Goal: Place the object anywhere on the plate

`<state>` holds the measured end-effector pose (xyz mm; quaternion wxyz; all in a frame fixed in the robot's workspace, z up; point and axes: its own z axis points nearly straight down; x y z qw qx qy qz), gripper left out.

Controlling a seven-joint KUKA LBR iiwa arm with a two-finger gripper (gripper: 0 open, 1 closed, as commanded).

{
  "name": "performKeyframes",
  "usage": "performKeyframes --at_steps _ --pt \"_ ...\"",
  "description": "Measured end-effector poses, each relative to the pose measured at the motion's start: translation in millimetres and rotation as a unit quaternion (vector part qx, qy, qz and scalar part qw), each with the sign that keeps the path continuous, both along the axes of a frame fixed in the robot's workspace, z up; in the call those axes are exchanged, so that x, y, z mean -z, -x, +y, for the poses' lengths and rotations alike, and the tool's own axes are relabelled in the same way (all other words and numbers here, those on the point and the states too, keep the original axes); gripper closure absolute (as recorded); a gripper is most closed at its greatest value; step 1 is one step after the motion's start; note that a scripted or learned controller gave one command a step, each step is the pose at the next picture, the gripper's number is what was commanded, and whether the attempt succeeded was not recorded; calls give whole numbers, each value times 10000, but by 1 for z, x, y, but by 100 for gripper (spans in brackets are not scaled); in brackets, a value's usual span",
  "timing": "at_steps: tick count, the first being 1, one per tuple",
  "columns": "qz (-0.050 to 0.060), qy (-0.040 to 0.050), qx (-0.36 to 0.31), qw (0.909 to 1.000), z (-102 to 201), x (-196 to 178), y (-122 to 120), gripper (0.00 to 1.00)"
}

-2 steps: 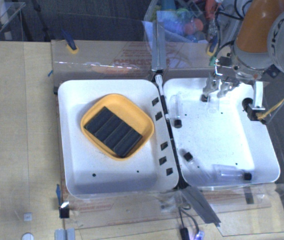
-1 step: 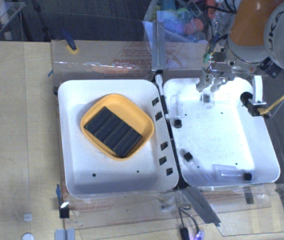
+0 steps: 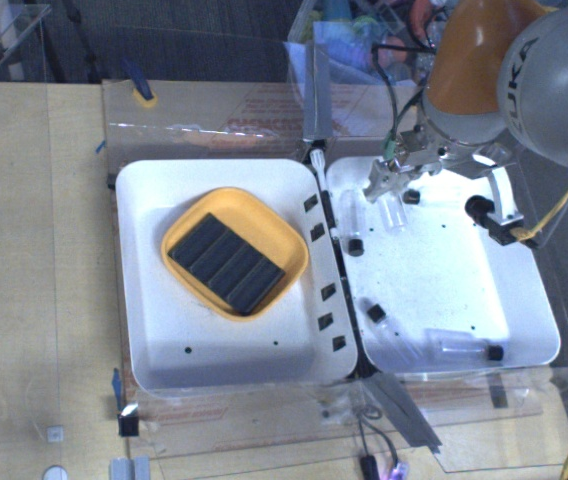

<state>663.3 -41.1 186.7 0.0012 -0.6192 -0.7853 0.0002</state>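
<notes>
A yellow plate (image 3: 235,252) sits tilted in the left bin (image 3: 154,348). A dark ridged rectangular slab (image 3: 226,261) lies flat on it. My gripper (image 3: 392,180) hangs over the back left part of the right bin (image 3: 524,308), well to the right of the plate and apart from the slab. Just below the gripper there are faint clear shapes (image 3: 394,211), too faint to identify. A clear vial with a black cap (image 3: 352,230) lies along the right bin's left wall.
A clear tube with a black cap (image 3: 461,347) lies near the right bin's front edge. A small black piece (image 3: 375,312) is at front left. A black clip (image 3: 487,215) juts from the arm. A divider with black tabs (image 3: 326,268) separates the bins. Clutter stands behind.
</notes>
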Motion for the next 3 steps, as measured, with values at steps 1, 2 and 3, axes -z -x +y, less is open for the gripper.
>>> performKeyframes --at_steps 1,2,3 --pt "1 -6 -1280 9918 46 2 60 100" --pt "-3 -3 -1270 9919 98 3 118 100" --pt "-5 -3 -1259 9920 97 3 118 0"
